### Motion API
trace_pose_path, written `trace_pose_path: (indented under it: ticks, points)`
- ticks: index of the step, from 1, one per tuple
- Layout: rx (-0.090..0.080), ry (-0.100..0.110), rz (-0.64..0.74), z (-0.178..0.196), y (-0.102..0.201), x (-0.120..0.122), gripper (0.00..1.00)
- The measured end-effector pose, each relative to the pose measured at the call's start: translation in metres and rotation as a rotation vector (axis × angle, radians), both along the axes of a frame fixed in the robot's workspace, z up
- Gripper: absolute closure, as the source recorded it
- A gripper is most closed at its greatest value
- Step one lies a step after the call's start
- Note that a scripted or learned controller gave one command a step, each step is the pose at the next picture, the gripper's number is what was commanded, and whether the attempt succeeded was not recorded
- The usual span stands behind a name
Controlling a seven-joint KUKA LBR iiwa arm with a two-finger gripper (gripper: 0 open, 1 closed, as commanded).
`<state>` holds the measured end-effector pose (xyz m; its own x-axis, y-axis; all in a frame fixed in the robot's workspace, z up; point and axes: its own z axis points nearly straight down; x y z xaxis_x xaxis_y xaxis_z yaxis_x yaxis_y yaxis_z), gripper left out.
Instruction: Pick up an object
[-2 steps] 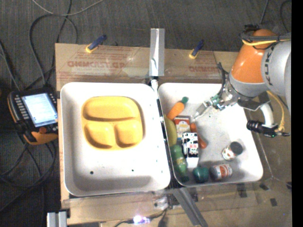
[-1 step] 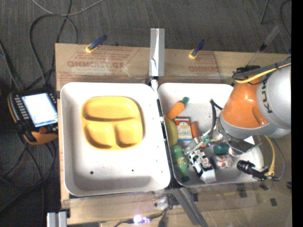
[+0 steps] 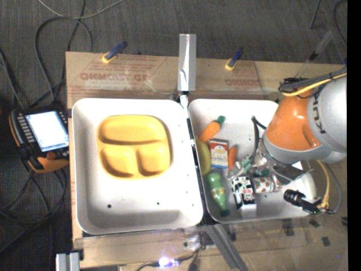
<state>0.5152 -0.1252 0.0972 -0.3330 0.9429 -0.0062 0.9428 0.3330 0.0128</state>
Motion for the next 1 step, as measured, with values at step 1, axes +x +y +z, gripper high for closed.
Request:
trace_pose_path:
  ticks: [1]
  points:
    - [-0.002, 0.019, -0.142, 0.1360, 0.0481, 0.0611, 1.00]
